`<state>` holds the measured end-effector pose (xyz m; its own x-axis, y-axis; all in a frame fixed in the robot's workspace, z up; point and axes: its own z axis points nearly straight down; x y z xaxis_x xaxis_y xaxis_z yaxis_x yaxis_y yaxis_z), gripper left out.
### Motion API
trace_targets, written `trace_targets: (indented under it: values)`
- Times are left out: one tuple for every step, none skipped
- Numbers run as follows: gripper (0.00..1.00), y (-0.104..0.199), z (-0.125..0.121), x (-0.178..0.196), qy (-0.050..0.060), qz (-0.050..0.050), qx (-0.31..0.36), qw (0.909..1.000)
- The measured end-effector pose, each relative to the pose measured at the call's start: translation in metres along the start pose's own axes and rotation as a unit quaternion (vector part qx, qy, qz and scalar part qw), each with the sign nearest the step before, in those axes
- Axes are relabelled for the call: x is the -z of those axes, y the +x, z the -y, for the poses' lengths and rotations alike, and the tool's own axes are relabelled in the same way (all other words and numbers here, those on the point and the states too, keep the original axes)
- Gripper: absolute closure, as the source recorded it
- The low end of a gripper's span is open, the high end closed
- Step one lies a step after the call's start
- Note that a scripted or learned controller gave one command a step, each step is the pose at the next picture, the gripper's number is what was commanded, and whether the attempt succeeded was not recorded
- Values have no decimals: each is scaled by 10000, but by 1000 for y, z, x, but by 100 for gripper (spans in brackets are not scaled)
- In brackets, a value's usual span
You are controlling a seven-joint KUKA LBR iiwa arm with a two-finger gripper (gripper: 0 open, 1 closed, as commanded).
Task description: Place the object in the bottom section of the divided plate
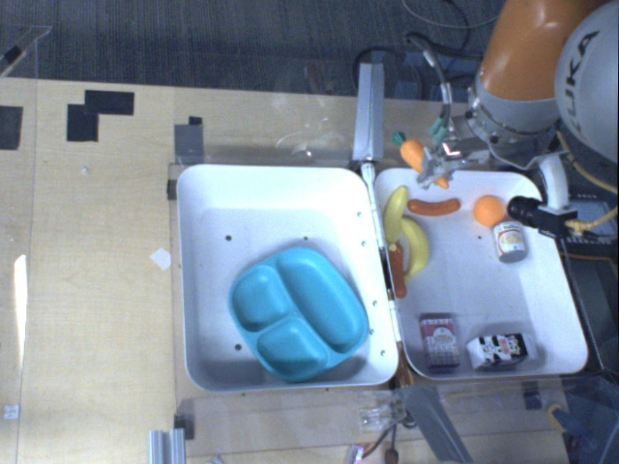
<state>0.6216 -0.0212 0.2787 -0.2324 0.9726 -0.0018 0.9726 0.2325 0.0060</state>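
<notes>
A blue divided plate point(298, 311) with three sections lies in the left bin point(208, 201), toward its front. My gripper point(435, 162) hangs over the back left corner of the right bin point(556, 288). It is shut on a small orange carrot point(413, 151) with a green top. The carrot's orange body shows on both sides of the fingers point(446, 150), raised near the bin's back rim.
In the right bin lie a yellow banana point(406, 235), a sausage point(434, 206), a second sausage point(397, 271) by the divider, an orange point(489, 210), a small can point(511, 241), a dark box point(439, 339) and a carton point(498, 349).
</notes>
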Motion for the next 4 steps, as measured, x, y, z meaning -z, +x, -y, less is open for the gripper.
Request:
trace_targets:
  values:
    - [100,-44,-11,101,-17,13,1900,9818]
    - [100,-65,-31,71,-9,11,2685,9633]
    - [100,-44,-29,29,-8,7,2819,9594]
    - [100,-36,-14,139,-19,13,2123,9772]
